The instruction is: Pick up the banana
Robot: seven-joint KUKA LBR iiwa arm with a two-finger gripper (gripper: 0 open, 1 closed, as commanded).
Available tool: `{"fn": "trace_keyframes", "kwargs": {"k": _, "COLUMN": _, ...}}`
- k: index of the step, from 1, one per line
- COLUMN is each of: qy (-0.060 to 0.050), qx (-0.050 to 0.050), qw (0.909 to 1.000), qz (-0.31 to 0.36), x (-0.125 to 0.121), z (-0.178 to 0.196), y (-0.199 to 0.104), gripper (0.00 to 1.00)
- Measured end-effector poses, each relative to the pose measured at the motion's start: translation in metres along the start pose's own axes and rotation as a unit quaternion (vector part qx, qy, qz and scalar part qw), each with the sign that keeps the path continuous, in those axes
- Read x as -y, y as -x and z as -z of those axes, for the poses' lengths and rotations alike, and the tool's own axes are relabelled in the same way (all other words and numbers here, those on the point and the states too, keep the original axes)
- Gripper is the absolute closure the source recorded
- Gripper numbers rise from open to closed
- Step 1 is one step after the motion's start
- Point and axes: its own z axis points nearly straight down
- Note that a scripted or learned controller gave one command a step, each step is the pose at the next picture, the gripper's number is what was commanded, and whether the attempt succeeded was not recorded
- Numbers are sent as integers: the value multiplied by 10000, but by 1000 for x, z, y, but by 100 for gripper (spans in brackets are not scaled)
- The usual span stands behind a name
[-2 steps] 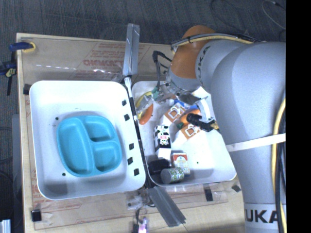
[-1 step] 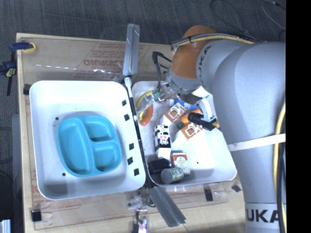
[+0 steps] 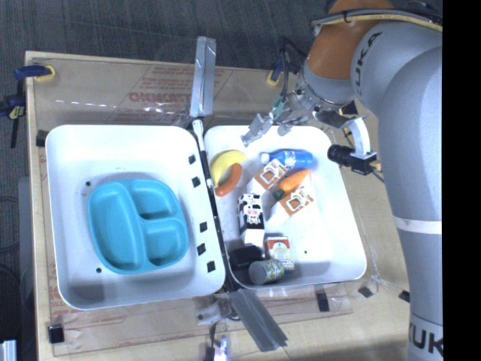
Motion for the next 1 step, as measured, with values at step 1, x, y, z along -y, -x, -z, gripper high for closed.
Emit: {"fn": "trace_keyframes", "kwargs": {"k": 1, "qy": 2, "qx": 2, "qw": 9984, "qz": 565, "x": -5, "z": -116, "y": -19, "gripper": 0}}
